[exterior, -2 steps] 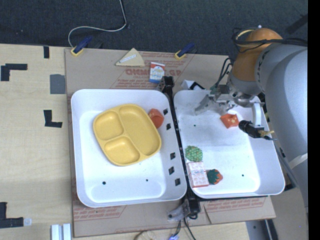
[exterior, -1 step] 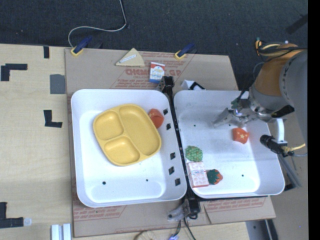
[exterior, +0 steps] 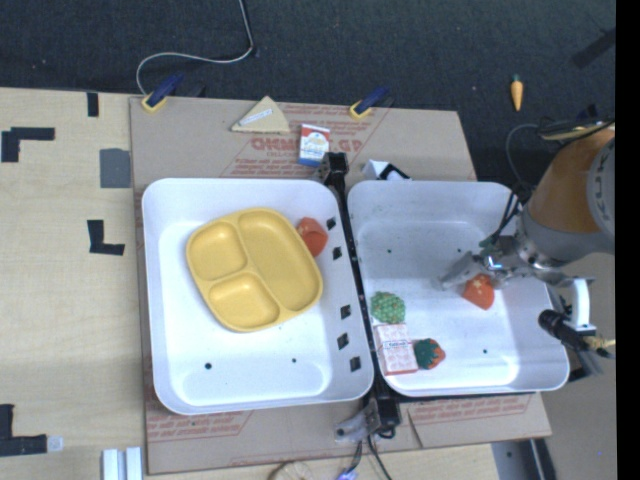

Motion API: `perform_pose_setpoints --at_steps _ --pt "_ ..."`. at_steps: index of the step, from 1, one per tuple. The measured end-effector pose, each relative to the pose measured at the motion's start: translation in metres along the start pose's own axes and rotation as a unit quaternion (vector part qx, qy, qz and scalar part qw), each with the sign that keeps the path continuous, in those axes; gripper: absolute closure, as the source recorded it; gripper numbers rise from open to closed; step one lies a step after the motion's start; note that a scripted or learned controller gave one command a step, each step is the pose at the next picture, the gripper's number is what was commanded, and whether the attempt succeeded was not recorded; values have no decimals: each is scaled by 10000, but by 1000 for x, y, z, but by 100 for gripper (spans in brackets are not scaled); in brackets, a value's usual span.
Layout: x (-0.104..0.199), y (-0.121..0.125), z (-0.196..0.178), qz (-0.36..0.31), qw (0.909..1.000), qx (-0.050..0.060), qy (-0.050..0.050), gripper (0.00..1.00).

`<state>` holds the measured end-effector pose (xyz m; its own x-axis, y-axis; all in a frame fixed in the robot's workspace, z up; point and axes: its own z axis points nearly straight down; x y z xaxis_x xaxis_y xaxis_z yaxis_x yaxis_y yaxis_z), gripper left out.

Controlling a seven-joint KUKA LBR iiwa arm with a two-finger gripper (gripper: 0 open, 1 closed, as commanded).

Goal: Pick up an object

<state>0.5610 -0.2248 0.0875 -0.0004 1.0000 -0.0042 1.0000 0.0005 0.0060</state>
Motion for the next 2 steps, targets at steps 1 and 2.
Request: perform_pose_setpoints --at_steps 1,2 --pt "0 1 -11 1 10000 -21 -12 100" --pt "96 48 -43 -12 10000 30 30 100"
